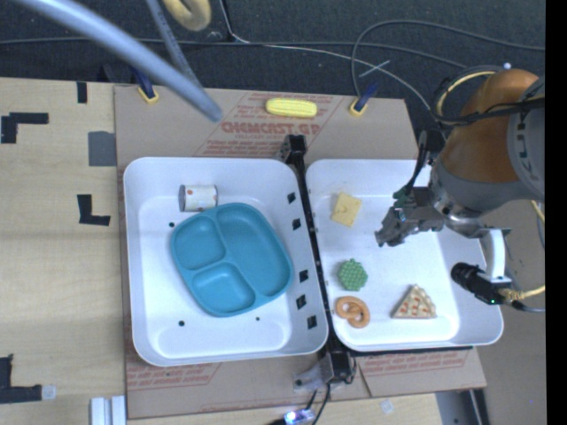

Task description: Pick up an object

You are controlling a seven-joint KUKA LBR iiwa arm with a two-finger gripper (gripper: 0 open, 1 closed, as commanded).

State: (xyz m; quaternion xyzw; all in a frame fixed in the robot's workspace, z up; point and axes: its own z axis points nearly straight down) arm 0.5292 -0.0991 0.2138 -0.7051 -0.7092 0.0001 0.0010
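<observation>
Cheese wedge [346,209] lies just left of the gripper [391,234] — grip unreadable — green ball [353,274], pretzel [353,312], pizza slice [414,304] nearby.

Two bins [146,264], one plate [232,259], six small items [346,209].

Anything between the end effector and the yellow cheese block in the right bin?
No. In the camera view, bare white bin floor separates the end effector from the yellow cheese block.

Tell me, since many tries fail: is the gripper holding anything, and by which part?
Nothing is held. The gripper hangs over bare floor of the right bin, apart from the yellow block.
</observation>
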